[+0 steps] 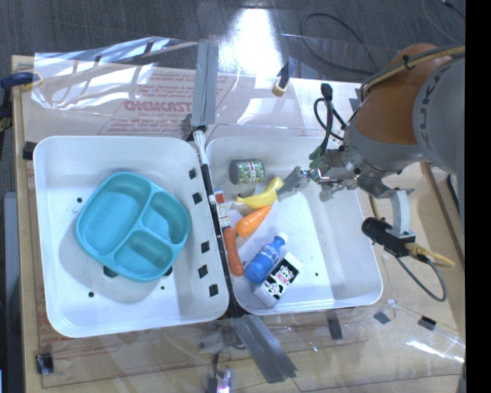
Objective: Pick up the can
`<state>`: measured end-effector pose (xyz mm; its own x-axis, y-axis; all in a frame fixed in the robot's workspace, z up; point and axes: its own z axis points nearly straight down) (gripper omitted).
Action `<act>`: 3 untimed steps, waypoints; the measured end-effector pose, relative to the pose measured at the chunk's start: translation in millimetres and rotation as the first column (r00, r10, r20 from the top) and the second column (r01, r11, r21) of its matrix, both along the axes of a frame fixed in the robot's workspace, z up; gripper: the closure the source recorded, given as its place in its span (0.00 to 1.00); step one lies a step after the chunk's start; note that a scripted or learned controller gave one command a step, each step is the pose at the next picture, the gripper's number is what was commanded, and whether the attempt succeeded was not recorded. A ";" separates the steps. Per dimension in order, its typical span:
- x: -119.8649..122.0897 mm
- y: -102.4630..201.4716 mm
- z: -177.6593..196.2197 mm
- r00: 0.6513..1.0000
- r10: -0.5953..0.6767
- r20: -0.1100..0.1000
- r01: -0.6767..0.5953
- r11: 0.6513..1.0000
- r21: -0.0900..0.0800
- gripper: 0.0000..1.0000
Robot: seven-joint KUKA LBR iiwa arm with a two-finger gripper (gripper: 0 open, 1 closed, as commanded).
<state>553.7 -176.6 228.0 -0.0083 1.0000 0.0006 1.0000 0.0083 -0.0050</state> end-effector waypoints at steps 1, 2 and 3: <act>58.4 40.6 -43.4 0.993 0.118 0.002 -0.118 0.993 0.000 0.00; 106.2 33.6 -131.2 0.990 0.140 0.012 -0.140 0.990 -0.005 0.00; 106.9 34.6 -120.4 0.989 0.146 0.012 -0.146 0.989 -0.005 1.00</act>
